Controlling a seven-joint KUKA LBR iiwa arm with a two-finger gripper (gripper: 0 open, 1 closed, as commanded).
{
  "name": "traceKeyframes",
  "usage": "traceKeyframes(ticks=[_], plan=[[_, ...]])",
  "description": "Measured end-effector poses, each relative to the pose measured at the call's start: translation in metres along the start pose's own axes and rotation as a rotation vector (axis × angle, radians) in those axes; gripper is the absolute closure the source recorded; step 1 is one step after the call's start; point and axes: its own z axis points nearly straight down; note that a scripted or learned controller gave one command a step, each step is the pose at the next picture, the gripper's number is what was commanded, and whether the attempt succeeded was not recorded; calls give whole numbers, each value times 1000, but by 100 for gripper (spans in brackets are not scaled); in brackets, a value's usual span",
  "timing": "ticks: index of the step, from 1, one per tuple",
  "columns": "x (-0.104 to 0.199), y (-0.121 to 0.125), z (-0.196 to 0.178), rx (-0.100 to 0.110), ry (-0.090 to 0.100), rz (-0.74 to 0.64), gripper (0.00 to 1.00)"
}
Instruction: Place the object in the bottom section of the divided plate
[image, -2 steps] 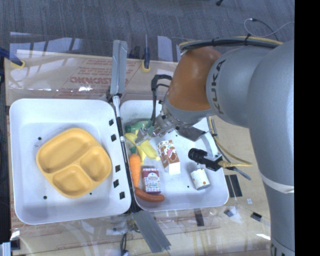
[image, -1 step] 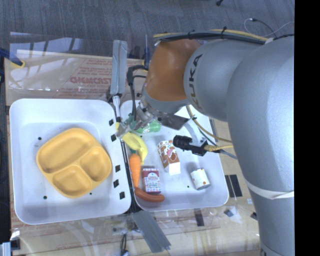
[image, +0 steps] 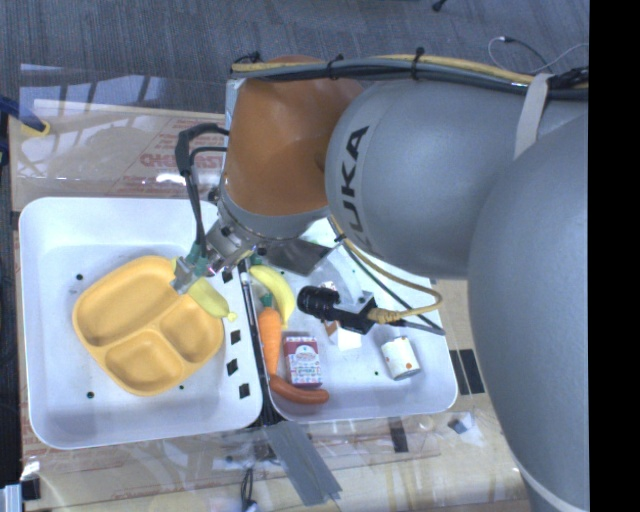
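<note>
Gripper (image: 193, 270): over the yellow divided plate's (image: 130, 320) right rim (finger opening and any hold: cannot tell).
Pale yellow-green object (image: 208, 298): just beneath it, on that rim.

The arm (image: 430, 200) covers most of the right bin (image: 420, 395), hiding its far wall and its 3 o'clock side, and runs off the top and right edges. The gripper (image: 195, 270) is too small to read. The banana (image: 272, 290) is partly tucked beneath the wrist at 12 o'clock.
</note>
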Motion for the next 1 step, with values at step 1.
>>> traceKeyframes(ticks=[1], plan=[[70,19,66,6,0,345,100]])
